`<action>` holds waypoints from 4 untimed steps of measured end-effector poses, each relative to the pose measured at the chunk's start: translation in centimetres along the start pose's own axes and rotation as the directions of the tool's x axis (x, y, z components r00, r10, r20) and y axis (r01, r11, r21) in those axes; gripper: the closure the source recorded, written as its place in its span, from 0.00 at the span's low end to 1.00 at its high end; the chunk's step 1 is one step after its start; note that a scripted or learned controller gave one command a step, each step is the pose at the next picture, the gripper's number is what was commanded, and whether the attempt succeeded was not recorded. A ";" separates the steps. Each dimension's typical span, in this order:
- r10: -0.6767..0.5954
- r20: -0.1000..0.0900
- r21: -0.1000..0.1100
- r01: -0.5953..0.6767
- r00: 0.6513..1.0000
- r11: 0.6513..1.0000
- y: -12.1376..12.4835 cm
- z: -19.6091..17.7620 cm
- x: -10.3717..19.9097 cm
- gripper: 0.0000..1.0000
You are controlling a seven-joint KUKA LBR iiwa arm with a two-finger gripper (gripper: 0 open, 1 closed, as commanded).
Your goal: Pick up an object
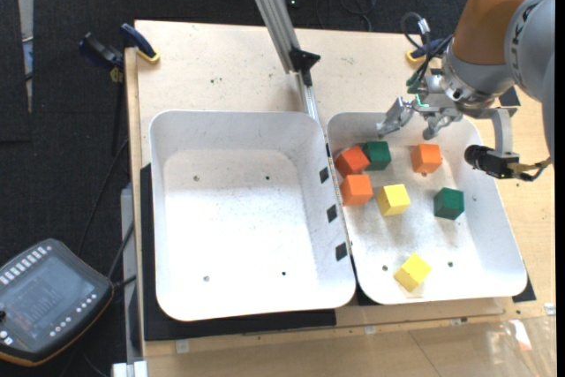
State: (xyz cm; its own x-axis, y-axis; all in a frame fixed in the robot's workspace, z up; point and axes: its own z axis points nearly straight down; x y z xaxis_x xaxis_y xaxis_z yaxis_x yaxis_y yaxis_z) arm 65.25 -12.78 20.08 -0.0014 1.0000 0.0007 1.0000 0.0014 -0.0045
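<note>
We start with the surface (pixel 221 57), which carries two bins side by side, so that things lifted from one can go across to the other. The left bin (pixel 238 207) has nothing in it; the right bin (pixel 494 252) holds every block, so any pick has to happen there. The arm (pixel 503 22) reaches in from 3 o'clock and hangs over the right bin's 12 o'clock end, wrist tipped down, which we judge is a stance for coming down on the cluster below. Its gripper (pixel 410 121) has its fingers (pixel 389 124) spread apart with nothing between them, above the blocks and touching none. Nearest beneath it, toward 7 o'clock, a green block (pixel 377 154) sits against an orange block (pixel 352 160); that crowding could foul a grasp. Another orange block (pixel 426 157) sits alone at 5 o'clock of the gripper, a cleaner target. Further toward 6 o'clock lie a third orange block (pixel 357 188), a yellow block (pixel 394 199), a second green block (pixel 448 203) and a last yellow block (pixel 411 271).
</note>
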 end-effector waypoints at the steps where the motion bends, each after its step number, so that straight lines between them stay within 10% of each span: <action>1: -0.001 0.001 -0.004 0.001 1.000 1.000 0.1 -0.3 0.0 0.00; 4: -0.001 0.004 -0.024 0.001 1.000 1.000 0.8 8.4 1.2 0.00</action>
State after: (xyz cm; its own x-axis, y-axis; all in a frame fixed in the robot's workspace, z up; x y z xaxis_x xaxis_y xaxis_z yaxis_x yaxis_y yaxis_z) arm 66.05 -11.52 11.70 -0.0022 1.0000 -0.0036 0.9998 0.0022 0.0198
